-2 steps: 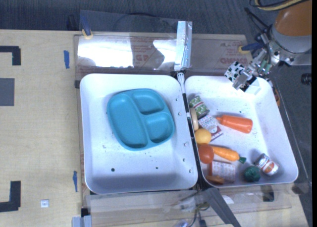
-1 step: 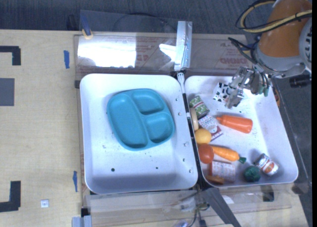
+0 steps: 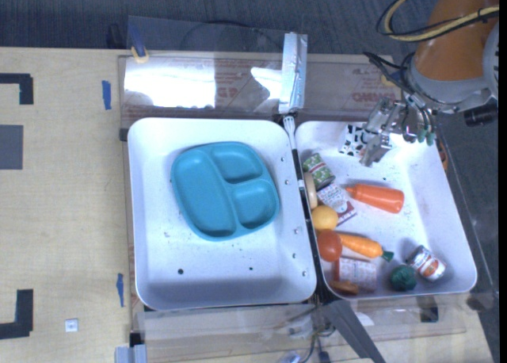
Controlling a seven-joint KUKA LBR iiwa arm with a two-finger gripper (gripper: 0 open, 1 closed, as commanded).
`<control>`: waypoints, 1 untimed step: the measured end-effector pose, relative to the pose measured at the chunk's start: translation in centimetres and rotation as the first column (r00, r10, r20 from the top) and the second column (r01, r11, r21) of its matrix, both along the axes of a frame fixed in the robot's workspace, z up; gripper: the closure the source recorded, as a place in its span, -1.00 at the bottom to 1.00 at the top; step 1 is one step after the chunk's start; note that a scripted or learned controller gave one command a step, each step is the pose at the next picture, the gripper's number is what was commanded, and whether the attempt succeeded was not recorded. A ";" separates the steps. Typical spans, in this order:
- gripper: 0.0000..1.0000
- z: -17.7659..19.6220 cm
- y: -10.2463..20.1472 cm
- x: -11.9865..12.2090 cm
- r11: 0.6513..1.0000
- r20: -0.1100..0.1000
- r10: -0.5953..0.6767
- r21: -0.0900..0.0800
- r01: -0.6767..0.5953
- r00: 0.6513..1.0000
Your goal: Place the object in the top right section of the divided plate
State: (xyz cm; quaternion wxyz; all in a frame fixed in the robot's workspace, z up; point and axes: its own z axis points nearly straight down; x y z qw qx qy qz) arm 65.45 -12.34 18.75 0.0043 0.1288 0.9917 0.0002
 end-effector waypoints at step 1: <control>1.00 -4.2 -4.2 -0.5 0.974 -0.009 -0.225 0.001 0.225 0.974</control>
